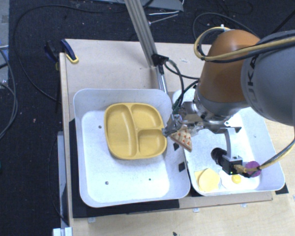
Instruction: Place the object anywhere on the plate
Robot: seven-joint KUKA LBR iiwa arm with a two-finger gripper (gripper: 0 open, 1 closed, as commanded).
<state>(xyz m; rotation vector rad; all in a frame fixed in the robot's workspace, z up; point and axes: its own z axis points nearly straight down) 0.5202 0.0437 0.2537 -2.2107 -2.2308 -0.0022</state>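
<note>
step: carry, I judge; pizza slice (pixel 183 138) hangs at my gripper (pixel 175 129), just off the plate (pixel 135 131)'s right edge, over the rims where the left bin (pixel 93 181) meets the right bin (pixel 268 178)
jaws: closed on the slice's top end, as far as I can see; the pinch is small in the camera view, so it's a read, not a certainty
slice vs jaws: crust end up between my fingers, tip drooping down and away from the plate, tilted
slice vs plate: just beside its right rim, near the small lower-right compartment, not yet over it
plate: yellow, three compartments, flat in the left bin
next: I judge a short move toward the plate to get over a compartment, then lower and let go; any compartment counts
risk: grip looks to be on one end only, so the slice may swing or slip
other: yellow round piece (pixel 208 179), egg-like piece (pixel 236 180), purple bit (pixel 252 168), all well right of the plate
</note>
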